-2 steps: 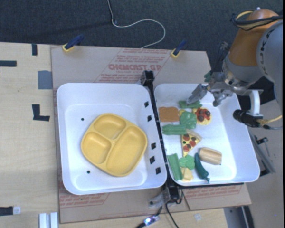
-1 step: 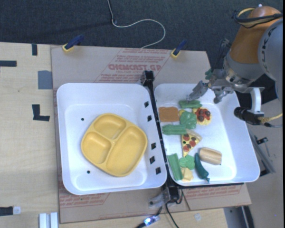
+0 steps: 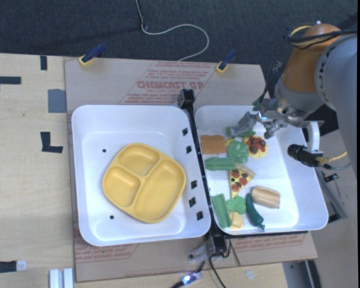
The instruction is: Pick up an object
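The jaws, how far open I cannot tell, hang over the right bin near its far edge, above crowded toy food.

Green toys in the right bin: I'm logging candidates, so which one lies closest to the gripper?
The large green piece beside the orange-brown slab, just below the gripper. The other green pieces lie together at the bin's near edge, farther away.

The arm reaches in from the right — gripper lowered, fingers spread apart.
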`<act>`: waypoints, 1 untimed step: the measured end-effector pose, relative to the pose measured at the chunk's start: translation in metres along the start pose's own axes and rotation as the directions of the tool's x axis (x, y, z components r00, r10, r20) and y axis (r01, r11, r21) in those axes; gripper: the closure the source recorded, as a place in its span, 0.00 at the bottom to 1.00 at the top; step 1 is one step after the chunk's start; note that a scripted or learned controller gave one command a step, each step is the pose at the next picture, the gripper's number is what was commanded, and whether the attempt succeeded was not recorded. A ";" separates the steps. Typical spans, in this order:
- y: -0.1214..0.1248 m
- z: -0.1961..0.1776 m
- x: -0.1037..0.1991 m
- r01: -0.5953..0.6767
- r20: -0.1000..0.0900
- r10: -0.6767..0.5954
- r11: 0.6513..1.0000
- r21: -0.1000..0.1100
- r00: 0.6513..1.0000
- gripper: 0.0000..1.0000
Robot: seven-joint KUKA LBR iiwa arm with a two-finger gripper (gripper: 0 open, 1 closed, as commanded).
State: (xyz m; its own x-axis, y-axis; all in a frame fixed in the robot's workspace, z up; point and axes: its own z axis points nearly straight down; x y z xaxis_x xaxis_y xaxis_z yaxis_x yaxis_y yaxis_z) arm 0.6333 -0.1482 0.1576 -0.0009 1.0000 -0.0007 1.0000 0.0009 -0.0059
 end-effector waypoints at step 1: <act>0.004 0.046 -0.002 0.001 0.000 -0.001 1.000 0.001 1.000 0.00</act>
State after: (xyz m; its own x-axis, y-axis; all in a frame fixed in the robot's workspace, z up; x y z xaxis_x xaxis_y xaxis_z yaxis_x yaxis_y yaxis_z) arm 0.6373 -0.1504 0.1114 -0.0014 1.0000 -0.0002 1.0000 0.0014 -0.0067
